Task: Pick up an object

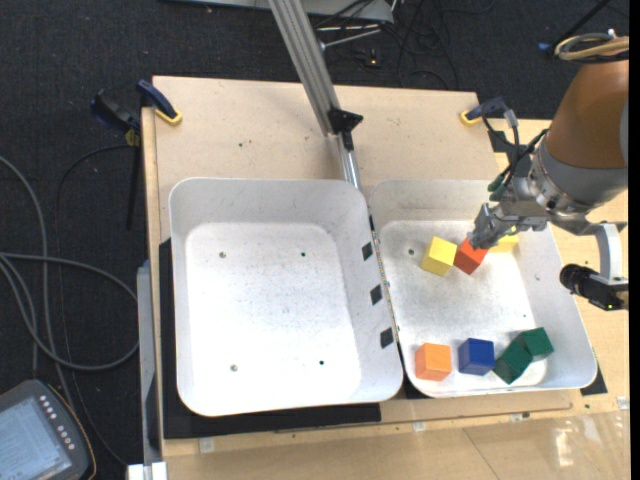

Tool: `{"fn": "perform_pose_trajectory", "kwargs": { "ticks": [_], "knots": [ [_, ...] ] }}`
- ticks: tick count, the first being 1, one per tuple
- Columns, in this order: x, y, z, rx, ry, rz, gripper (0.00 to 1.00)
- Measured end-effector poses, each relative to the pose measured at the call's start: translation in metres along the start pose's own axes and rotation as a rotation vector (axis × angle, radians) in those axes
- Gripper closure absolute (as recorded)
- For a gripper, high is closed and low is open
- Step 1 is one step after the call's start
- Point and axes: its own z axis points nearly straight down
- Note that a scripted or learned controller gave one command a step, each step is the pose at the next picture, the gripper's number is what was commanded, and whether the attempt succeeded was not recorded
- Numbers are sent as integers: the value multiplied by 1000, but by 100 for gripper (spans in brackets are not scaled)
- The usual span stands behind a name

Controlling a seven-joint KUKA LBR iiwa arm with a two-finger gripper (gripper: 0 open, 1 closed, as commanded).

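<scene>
My gripper [486, 232] hangs over the back part of the right bin [560, 298], reaching in from the right. Its tip is right at the upper edge of a red block [470, 258]. A yellow cube [438, 255] lies against that red block's left side. Another yellow piece [506, 240] peeks out just behind the gripper, mostly hidden by it. Whether the red block is gripped is unclear from this angle.
Along the right bin's front wall lie an orange cube [432, 360], a blue cube [477, 355] and two green blocks [515, 362], [538, 341]. The left bin [190, 268] sits beside it. A slanted metal pole [305, 53] rises at the back.
</scene>
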Motion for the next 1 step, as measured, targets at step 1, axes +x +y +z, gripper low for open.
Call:
{"fn": "perform_pose_trajectory", "kwargs": {
  "ticks": [1],
  "knots": [
    [53, 17, -8, -1, 1, 0, 100]
  ]
}}
